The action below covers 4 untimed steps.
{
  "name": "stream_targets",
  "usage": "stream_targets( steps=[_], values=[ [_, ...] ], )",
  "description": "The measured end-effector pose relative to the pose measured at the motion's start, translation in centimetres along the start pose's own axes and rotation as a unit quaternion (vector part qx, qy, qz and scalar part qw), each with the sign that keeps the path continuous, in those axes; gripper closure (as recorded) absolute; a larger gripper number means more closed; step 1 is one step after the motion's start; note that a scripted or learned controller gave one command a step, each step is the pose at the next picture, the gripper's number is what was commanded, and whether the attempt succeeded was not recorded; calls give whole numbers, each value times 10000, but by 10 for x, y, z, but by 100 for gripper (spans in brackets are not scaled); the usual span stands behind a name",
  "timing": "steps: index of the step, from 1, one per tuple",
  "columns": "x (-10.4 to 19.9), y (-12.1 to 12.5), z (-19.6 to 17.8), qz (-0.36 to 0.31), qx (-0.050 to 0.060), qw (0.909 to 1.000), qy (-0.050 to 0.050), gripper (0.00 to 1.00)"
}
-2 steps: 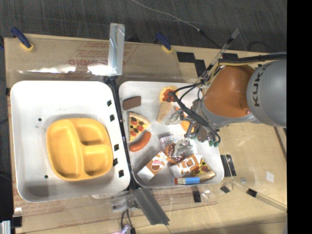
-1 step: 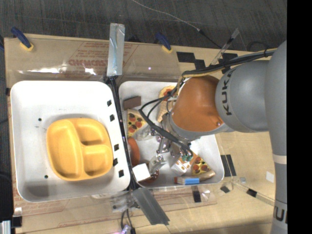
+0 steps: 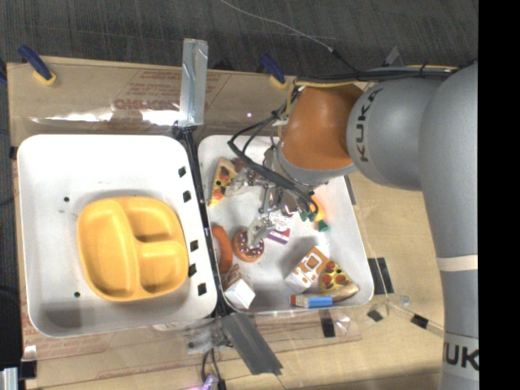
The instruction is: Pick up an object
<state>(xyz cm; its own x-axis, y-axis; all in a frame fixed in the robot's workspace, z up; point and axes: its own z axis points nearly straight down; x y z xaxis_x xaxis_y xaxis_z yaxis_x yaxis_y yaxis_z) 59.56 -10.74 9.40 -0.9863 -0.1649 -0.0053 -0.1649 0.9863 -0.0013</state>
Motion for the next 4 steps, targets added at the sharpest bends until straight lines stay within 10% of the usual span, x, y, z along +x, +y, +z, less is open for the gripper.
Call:
stream_targets(
  steps=[1,2,3,4],
  values=[
    [59,-43,-1,652,1,9979,-9,0],
    [53,-45,0,654,-7,9979,19,0],
    [52,-44,-10,619,-16,9981,51,100],
    [52,-44,-9,614,-16,9981,54,0]
  ],
)
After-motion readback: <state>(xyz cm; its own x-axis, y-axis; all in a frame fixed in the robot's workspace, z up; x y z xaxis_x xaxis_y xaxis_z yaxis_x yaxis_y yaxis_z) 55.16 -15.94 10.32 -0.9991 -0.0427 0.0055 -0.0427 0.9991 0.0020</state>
